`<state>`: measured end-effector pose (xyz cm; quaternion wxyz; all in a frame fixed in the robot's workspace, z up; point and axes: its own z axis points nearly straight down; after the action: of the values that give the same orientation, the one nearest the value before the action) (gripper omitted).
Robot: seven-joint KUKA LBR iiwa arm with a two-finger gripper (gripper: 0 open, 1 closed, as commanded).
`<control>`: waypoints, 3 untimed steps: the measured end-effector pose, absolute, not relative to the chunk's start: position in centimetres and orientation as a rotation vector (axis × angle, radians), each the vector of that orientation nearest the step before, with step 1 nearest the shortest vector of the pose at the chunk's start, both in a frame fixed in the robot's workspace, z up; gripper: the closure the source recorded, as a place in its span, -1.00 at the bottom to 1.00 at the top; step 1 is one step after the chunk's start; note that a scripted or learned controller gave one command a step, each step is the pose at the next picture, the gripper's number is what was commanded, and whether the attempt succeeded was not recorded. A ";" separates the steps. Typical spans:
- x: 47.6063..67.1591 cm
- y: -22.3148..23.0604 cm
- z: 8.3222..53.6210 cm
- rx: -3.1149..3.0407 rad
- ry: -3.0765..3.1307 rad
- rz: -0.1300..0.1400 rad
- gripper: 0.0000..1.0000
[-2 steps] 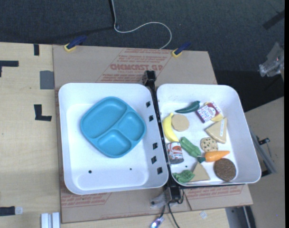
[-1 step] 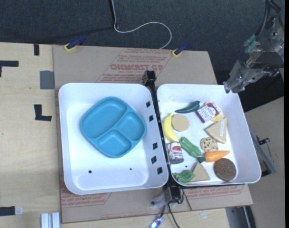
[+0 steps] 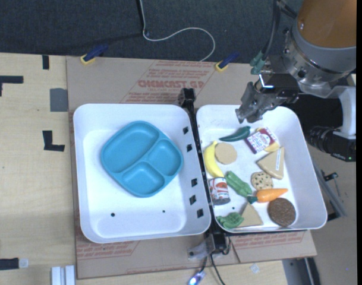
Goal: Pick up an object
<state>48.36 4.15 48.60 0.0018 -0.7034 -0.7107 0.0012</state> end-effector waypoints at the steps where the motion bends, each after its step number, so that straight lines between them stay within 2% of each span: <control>1: 48.3 0.2 38.9 -2.220 -2.212 0.016 1.00; 2: 48.2 5.4 30.7 -2.210 -2.222 0.012 1.00; 3: 48.4 -1.1 41.8 -2.232 -2.222 -0.010 1.00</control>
<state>48.43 -1.10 41.75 -0.0042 -0.7086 -0.7055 -0.0031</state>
